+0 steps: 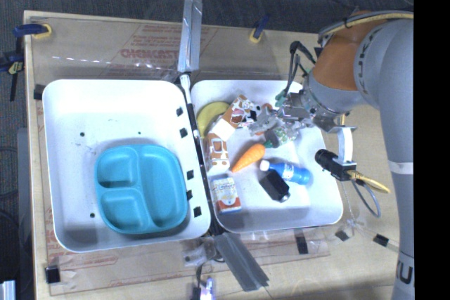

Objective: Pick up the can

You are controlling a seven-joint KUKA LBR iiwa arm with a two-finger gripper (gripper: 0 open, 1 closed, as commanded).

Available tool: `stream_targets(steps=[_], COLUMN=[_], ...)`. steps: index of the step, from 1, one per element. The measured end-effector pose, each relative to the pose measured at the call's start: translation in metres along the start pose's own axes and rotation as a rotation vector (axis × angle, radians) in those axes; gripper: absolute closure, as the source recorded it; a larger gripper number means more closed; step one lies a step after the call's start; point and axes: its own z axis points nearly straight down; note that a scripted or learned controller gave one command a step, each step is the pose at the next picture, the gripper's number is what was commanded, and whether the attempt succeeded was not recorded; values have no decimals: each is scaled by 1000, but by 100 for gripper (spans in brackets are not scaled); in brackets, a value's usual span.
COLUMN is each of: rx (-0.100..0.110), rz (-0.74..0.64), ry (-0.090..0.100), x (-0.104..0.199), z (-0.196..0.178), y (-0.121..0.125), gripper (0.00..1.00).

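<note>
The can [275, 186] lies below the hand [280, 124], apart.

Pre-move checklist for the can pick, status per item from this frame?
1. Pincer is over the right bin: ok.
2. Can identified: cannot tell; a crumpled printed item sits left of the pincer, unclear.
3. Anything held by the pincer: cannot tell, it blurs into the clutter.
4. Space around the pincer: not ok; carrot, banana and blue bottle crowd it.
5. Left bin: ok, blue tray lies there, apart from the pile.
</note>
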Motion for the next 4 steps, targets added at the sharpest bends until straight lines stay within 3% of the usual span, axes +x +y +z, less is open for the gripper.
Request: stream_targets(steps=[4], rx=[0], rz=[0], ry=[0], x=[0], z=[0], y=[0], gripper=[0])
